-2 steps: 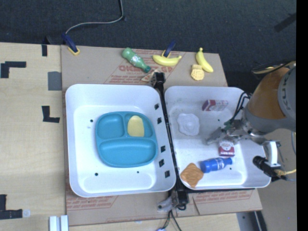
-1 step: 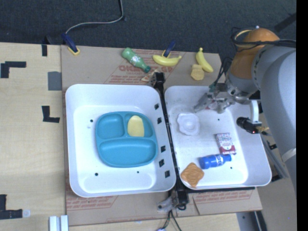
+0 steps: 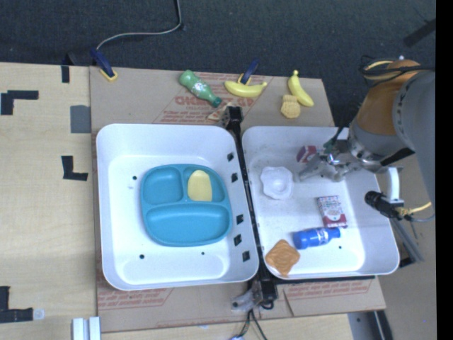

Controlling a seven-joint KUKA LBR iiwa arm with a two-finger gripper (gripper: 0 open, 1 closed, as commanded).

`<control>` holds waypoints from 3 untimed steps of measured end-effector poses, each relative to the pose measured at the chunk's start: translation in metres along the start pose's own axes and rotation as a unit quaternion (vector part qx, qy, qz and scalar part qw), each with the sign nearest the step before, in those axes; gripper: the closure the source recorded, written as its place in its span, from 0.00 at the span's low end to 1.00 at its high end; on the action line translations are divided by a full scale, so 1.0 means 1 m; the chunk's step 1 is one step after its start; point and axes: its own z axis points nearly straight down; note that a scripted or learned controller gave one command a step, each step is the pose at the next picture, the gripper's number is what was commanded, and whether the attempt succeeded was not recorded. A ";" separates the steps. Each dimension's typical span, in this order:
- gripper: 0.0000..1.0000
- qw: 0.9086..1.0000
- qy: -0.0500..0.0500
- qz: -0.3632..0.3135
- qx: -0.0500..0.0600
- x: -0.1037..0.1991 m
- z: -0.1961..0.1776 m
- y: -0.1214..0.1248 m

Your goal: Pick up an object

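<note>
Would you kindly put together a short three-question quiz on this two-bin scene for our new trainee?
1. True or false: the blue tray lies in the left bin.
2. Which thing sits in the tray's upper right compartment? A) blue bottle B) yellow piece C) clear cup
3. Fill in: near the front edge of the right bin, the blue bottle lies just right of the ____ cookie-like piece.

Key: 1 true. 2 B, the yellow piece. 3 orange. The clear cup stands in the right bin, left of the gripper.
</note>
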 end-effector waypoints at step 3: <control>0.00 1.000 -0.001 0.000 -0.002 0.002 0.009 -0.032</control>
